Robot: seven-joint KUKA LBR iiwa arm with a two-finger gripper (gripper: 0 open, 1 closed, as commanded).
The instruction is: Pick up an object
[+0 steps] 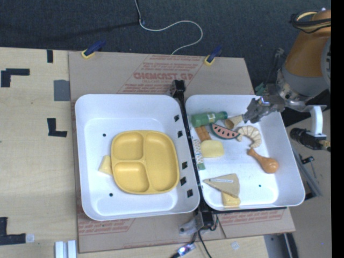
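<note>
The right bin [285, 187] holds several toy foods: a green bottle [208, 118], a watermelon slice [225, 132], a pale curved shrimp-like piece [252, 135], a chicken drumstick [263, 160], a yellow block [212, 149], a carrot-like stick [203, 134] and a sandwich wedge [226, 185]. My gripper [253, 114] hangs at the bin's far right part, just above the curved piece and right of the bottle's cap. Nothing shows between its fingers.
The left bin [88, 198] holds a yellow divided plate [145, 162] with a pale wedge [105, 165] at its left. Black clips line the wall between the bins [185, 144]. A white cable [172, 26] loops on the dark floor behind the bench.
</note>
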